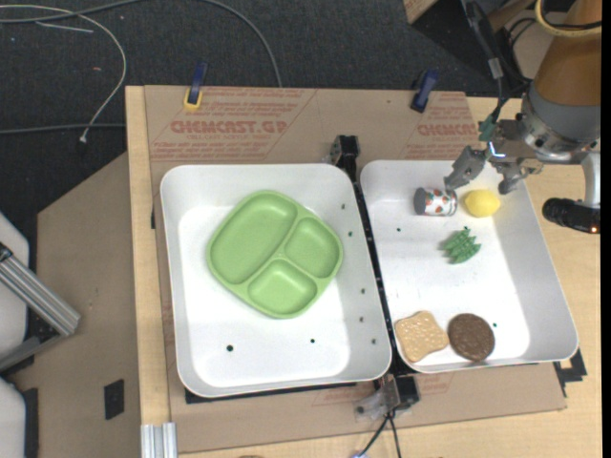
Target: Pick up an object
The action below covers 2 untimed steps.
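The cardboard [286,117] under the bins bears red print, partly readable as "CHEMCAST GP" behind the left bin [191,256] and repeated, cut off, behind the right bin [544,284]; the letters are too faint to be sure of each one. Two blue clamps [197,82] pin the cardboard's far edge. The gripper [489,172] hangs over the far end of the right bin with its two fingers spread wide, nothing between them. The left finger [464,170] ends just above a small white and red thing [435,202], which lies on its side; whether they touch cannot be told. The lemon [481,203] lies just below the gap between the fingers, beside the small thing and free of both fingers. A green sprig [462,247] lies nearer the camera than the gripper, close under the lemon. Well apart from the gripper, at the near edge of the same bin, a tan cracker [421,336] and a brown cookie [472,337] lie side by side, almost touching. The green plate [276,253], three compartments, sits tilted in the left bin, far to the gripper's left.
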### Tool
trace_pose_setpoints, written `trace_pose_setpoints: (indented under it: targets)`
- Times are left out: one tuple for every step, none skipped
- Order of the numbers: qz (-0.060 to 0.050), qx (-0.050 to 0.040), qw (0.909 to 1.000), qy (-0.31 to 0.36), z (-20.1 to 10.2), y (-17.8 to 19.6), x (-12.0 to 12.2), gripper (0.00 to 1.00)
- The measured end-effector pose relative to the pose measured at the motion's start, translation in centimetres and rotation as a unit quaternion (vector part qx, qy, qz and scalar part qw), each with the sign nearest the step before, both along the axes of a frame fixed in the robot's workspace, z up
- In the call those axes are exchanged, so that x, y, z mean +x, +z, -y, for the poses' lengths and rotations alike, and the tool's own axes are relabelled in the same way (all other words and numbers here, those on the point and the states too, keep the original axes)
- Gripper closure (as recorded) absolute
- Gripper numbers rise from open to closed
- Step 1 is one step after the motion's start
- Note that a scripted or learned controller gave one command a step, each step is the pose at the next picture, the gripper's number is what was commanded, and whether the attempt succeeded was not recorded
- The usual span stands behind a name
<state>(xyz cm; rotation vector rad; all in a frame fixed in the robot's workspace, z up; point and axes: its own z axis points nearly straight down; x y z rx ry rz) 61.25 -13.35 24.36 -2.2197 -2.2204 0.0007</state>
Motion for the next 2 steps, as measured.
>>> trace_pose_setpoints:
  targets:
    - [0.000,0.0000,1.0000,0.000,0.0,0.0,0.0,0.00]
    - [0.000,0.0000,1.0000,0.000,-0.1,-5.6,0.8,0.00]
